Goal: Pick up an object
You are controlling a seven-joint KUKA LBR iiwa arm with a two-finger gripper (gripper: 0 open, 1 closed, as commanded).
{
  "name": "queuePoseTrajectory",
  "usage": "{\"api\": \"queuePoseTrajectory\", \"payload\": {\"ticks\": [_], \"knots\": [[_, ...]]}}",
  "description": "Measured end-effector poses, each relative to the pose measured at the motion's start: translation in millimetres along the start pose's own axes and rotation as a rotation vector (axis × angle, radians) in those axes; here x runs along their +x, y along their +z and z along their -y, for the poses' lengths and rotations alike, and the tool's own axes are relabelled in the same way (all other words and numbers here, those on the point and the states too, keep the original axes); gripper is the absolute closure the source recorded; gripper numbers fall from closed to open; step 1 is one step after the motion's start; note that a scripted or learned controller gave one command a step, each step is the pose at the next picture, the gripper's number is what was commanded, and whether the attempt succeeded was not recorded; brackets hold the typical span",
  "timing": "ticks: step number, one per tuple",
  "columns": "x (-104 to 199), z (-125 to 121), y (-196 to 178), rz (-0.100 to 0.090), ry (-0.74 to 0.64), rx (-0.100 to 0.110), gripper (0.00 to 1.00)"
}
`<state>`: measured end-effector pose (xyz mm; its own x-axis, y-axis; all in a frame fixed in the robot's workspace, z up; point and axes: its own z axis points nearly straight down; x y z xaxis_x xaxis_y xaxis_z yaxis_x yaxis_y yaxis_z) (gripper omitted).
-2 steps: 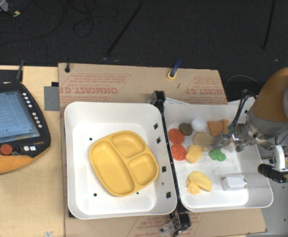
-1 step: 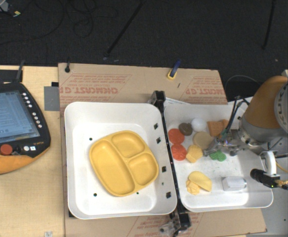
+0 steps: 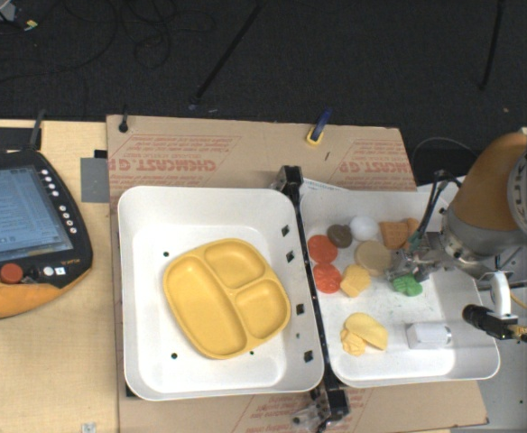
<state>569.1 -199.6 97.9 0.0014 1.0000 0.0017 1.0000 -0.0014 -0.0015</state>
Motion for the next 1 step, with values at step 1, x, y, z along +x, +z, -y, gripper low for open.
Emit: {"api": "queuePoseTrajectory", "payload": {"ticks": [1], "knots": [[-6.0, 9.6, -55.3, 0.002, 0.007, -0.002, 1.0]]}}
